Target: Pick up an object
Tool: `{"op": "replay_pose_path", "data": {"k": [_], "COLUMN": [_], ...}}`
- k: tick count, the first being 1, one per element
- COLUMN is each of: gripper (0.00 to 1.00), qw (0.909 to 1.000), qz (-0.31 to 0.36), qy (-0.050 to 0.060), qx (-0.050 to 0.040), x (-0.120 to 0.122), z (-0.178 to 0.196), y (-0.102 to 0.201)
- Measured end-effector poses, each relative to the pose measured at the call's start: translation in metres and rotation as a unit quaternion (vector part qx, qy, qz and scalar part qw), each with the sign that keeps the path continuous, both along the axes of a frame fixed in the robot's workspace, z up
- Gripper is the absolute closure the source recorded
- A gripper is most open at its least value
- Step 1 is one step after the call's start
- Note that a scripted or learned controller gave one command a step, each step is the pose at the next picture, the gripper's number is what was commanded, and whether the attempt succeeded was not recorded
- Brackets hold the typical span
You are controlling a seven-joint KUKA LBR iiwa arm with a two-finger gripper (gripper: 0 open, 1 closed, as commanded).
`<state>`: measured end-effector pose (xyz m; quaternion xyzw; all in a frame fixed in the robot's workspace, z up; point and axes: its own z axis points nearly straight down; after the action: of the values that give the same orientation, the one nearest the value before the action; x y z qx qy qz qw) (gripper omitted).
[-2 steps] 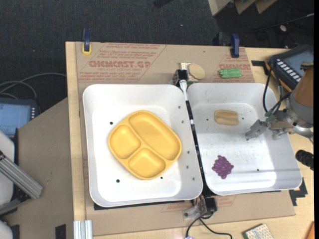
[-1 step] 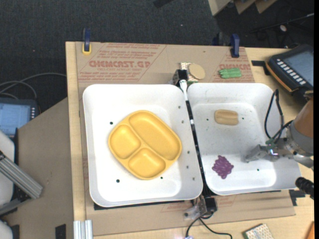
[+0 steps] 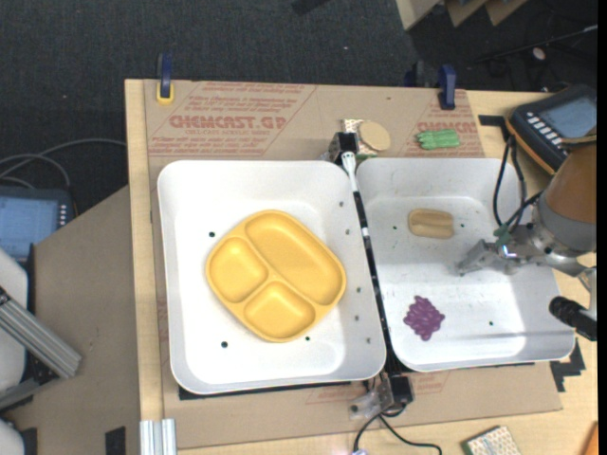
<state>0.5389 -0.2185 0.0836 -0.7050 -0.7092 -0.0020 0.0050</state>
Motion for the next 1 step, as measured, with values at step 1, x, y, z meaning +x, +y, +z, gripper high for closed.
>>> {"op": "replay_pose_path", "data": {"k": [1], "gripper": [0.00], "qw": [1.0000], "qz": [-0.001], "qy": [-0.004], "qx": [-0.0059], "x": [0.0461], "z": [0.0012], "y": [0.0461]}}
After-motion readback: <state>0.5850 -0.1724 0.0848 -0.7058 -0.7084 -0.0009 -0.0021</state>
